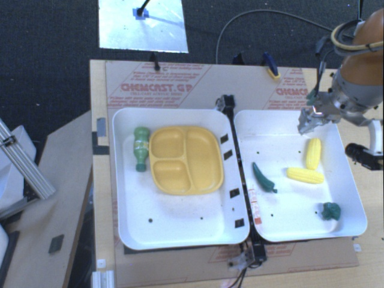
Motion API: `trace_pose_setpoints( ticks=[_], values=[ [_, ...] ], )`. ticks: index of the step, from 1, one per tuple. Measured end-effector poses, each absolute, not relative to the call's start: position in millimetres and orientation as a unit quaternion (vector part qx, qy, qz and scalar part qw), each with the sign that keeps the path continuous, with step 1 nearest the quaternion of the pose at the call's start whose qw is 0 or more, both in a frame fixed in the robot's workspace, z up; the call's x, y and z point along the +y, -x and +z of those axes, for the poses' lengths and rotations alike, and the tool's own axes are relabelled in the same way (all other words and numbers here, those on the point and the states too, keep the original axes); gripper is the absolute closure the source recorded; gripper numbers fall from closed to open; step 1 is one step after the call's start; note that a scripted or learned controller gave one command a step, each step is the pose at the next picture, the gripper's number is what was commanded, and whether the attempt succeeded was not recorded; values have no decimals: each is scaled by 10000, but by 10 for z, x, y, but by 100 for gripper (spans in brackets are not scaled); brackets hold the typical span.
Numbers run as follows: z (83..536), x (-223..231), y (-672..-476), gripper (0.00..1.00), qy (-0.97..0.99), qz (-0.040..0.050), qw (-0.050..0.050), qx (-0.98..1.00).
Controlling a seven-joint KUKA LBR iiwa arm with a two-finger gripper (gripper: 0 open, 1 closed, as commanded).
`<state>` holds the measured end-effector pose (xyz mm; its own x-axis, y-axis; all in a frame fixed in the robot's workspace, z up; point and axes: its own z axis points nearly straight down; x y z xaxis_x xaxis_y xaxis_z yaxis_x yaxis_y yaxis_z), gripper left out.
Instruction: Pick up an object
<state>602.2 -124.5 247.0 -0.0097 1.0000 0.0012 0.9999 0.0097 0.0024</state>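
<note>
From the one camera above the bench, nothing looks picked up yet: the gripper hangs over the far part of the right bin, near its back wall, and nothing hangs between or under it that I can see; whether it is spread or pressed together I cannot tell, since at this slant it is a small grey blur under the orange wrist; so I'd judge the whole of the task is left, the reach down, the closing on something and the lift. The nearest candidate is the upright corn cob, lying just in front of the gripper toward the camera; a second corn cob lies crosswise just below it, their ends close together though I can't say whether they touch; a green pepper rests near the middle of that bin, close to the divider side; a dark green broccoli piece sits in the near right corner. Counting, then: two bins; in the right one two corn cobs, one pepper, one broccoli piece, four things; in the left bin one yellow divided plate with three compartments, and one green bottle lying just beside its left rim.
</note>
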Motion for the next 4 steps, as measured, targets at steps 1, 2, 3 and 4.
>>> trace_pose_setpoints(
  ticks=[1,2,3,4],
  values=[
    [2358,-764,-6072,100,-7043,9,9,7099],
    [2445,-237,-6166,100,-7038,13,7,7104],
    [2375,272,-6372,100,-7035,17,9,7107],
    [2231,804,-6418,100,-7035,13,3,7107]
  ],
)
